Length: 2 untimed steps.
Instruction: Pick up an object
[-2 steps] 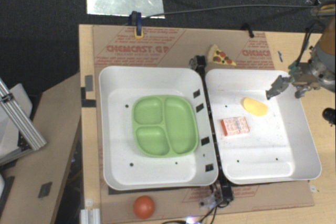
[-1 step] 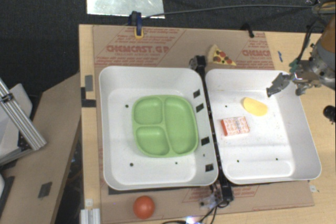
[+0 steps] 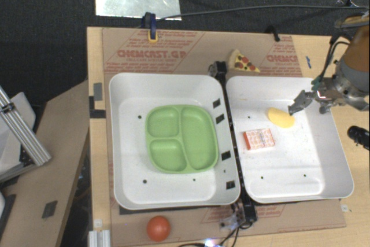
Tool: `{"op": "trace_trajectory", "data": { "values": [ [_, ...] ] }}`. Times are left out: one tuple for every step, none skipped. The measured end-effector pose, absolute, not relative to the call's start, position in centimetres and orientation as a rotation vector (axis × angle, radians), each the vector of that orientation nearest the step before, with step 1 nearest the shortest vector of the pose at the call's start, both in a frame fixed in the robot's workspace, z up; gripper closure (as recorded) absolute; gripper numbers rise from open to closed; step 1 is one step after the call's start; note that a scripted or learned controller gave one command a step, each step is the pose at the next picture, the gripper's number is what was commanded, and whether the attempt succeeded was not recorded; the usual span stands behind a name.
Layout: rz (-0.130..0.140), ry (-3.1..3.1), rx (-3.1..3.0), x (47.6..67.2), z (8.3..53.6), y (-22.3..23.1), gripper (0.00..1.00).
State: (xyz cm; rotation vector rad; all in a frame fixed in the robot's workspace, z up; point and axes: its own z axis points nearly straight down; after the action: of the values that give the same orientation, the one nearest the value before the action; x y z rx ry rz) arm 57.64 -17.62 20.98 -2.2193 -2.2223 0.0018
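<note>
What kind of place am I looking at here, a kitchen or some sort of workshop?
Most likely a robot test bench in a lab, not a kitchen. A robot arm's gripper reaches over two white bins on cardboard, and the food is toy-like: a yellow piece, a pizza slice, a green tray.

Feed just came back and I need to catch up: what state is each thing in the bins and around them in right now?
Green divided plate: flat in the left bin, compartments bare.
Yellow piece: lying in the right bin, by the gripper, not lifted.
Red and white packet: flat on the right bin's floor, untouched.
Pizza slice toy: outside, behind the bins.
Orange ball: outside, in front of the left bin.
</note>
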Motion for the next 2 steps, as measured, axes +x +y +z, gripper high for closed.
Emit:
{"op": "trace_trajectory", "data": {
  "values": [
    [0.003, -2.221, -2.219, 57.3, 15.7, -18.6, 0.0],
    [0.003, -2.221, -2.218, 57.3, 9.6, -19.2, 0.0]
  ]
}}
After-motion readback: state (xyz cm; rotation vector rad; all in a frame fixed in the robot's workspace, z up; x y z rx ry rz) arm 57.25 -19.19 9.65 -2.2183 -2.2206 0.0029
